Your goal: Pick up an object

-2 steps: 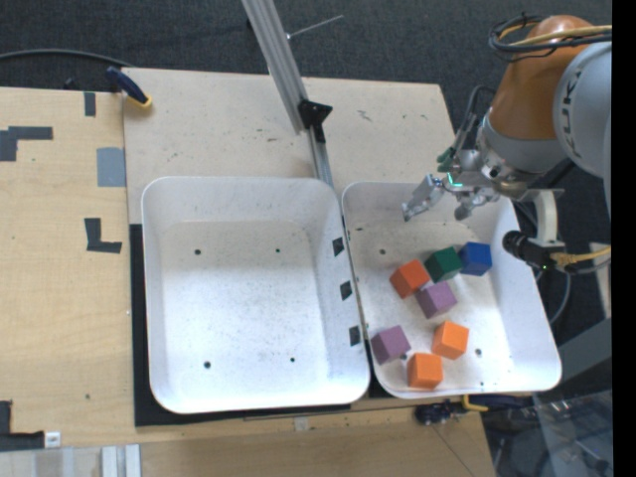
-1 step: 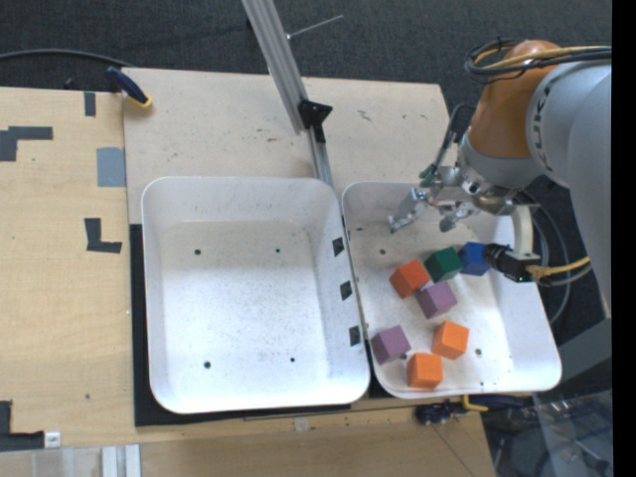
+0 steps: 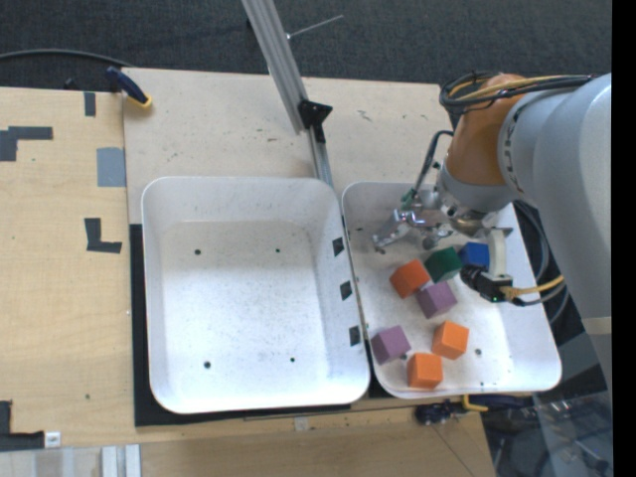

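**Gripper low over the right bin, nothing visibly held**

I can't tell from here how the gripper (image 3: 402, 229) has its grasp set; it hangs at the back of the right bin (image 3: 537, 366), and no block shows in it. Nearest sit an orange cube (image 3: 407, 278) and a green cube (image 3: 443, 263), touching or nearly so, a purple cube (image 3: 435, 299) just beside. Packed that tight, a descent could nudge neighbours or clip two at once. Cubes have no long axis; the orange one sits skewed to the bin's walls.

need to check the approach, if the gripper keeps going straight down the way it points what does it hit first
Probably the bare floor of the right bin, just above the orange cube; the gripper may clip that cube, since depth is unclear.
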`<state>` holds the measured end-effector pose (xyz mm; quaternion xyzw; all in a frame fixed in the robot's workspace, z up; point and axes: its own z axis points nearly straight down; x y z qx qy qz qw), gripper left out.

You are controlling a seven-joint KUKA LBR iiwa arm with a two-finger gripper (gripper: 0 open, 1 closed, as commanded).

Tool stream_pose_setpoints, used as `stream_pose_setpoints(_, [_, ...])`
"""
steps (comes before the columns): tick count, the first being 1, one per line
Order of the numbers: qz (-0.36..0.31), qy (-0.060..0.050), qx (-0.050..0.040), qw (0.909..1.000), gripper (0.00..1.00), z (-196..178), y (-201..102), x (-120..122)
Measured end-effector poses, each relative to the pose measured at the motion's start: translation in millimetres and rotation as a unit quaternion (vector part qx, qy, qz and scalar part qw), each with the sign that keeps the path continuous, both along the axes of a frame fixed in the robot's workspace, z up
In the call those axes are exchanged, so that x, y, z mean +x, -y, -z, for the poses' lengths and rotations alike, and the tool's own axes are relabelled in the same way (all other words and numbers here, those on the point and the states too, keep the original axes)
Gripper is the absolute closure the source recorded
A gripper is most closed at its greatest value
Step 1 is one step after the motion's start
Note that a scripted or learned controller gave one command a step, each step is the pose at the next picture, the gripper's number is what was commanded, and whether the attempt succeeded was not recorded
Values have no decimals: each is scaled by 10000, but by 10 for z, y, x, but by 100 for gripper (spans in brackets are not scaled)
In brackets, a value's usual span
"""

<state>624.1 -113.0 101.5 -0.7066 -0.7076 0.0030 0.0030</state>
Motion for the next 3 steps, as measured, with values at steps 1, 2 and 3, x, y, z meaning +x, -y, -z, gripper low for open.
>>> stream_pose_setpoints(1, [-2,23,-5,10000,0,106,-6,-7])
stream_pose_setpoints(2, [-8,26,-1,10000,100,1,-14,-4])
stream_pose_setpoints(3, [2,57,-3,10000,100,-498,43,80])
